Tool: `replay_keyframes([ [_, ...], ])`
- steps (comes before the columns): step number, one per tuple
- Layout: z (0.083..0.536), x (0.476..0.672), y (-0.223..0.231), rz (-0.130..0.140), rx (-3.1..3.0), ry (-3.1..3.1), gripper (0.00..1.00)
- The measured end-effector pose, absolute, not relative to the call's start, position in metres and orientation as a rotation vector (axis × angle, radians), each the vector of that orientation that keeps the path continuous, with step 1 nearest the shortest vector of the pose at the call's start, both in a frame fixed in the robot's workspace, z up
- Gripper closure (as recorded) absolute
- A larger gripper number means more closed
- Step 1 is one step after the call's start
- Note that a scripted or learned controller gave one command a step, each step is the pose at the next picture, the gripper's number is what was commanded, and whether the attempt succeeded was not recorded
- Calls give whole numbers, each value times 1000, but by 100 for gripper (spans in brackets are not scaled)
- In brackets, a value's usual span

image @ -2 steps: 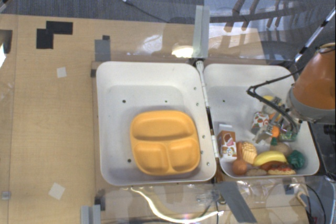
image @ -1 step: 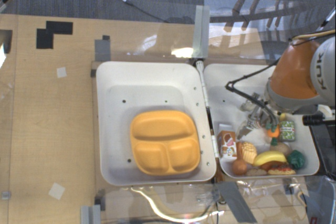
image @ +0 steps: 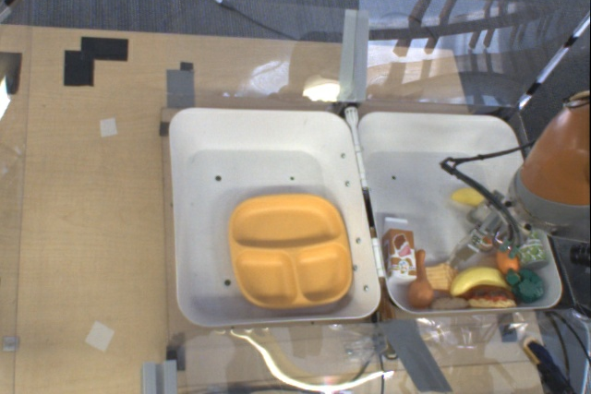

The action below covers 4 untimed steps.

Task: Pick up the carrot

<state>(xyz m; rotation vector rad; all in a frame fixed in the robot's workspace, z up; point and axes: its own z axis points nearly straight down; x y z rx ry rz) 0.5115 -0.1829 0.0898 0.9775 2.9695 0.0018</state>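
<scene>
Just beside the pincer (image: 487, 240), the carrot (image: 507, 261).

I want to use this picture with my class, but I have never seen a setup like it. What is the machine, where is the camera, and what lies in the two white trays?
The picture comes from one fixed camera above the bench, looking down at a slant. The grey and orange shape at the right edge is a robot arm; its gripper reaches down into the right bin. I cannot tell how its jaws stand or whether they hold anything. The left bin holds a yellow divided plate. The right bin holds toy food crowded in its near corner: a banana, a small carton, a brown drumstick-like piece, something green, and a small orange piece, probably the carrot, beside the gripper.
</scene>
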Motion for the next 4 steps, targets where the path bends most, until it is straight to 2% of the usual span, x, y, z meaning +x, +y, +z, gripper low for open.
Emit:
replay_keyframes([
  [1, 102, 515, -182, 3, 960, 2965, 100],
  [2, 91, 494, -180, -1, 712, 3036, 100],
  [3, 91, 494, -151, -8, 353, 3097, 100],
  [4, 220, 541, -76, 0, -104, 3125, 100],
])
